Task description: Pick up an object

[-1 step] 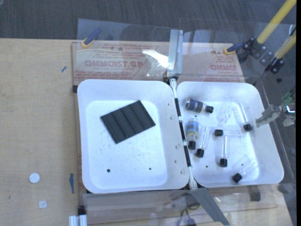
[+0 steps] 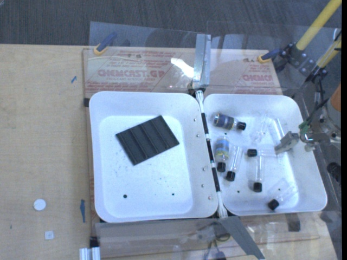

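the gripper [image 2: 286, 143] is seen at the right side of the right bin [image 2: 312, 196], reaching in from the right edge over the bin's rim. a pale metal finger is pointed leftward and down toward the bin floor. whether the fingers are apart or together cannot be told from this view, and nothing is seen clamped between them.

inside the right bin, several small clear vials with black caps are scattered. a vial with a dark blue label [image 2: 228, 122] is lying on its side near the upper left of the bin. a vial with a pale blue label [image 2: 221, 150] is lying just below it, close to the divider between the bins. a thin clear vial [image 2: 233, 163] is placed just beside that one, cap toward the camera. another slim vial [image 2: 257, 175] is found near the bin's middle, and a separate black cap [image 2: 251, 153] is lying above it. a further vial [image 2: 281, 195] is resting near the lower right corner. clear vials [image 2: 268, 129] are also lying just left of the gripper, near but not visibly touched by it.

in the left bin [image 2: 105, 199], a dark ribbed rectangular pad [image 2: 147, 139] is lying flat, turned at a slant.

on the bench [image 2: 38, 118], a small white disc [image 2: 39, 204] is seen at the lower left.
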Available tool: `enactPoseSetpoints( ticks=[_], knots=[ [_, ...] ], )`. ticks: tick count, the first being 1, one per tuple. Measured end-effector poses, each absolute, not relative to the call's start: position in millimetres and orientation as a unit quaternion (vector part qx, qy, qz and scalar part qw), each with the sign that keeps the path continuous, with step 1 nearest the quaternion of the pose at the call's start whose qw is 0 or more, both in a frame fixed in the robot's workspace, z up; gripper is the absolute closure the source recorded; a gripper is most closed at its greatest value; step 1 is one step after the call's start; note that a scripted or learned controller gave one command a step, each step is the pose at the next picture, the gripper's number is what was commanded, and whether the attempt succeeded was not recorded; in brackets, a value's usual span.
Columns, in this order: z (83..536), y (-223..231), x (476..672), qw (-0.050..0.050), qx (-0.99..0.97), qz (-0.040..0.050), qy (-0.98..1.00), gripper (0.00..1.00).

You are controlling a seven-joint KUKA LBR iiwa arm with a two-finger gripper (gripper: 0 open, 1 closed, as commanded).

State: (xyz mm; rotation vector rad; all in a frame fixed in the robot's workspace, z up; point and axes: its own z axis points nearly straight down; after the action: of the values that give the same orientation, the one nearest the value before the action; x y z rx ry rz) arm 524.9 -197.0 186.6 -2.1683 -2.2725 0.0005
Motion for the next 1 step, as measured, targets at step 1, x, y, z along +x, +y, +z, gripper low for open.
enactPoseSetpoints(
  ticks=[1],
  knots=[
    [104.6,-213.8,560.1,0.000,-0.697,-0.0058,-0.717,0.00]
  ],
)
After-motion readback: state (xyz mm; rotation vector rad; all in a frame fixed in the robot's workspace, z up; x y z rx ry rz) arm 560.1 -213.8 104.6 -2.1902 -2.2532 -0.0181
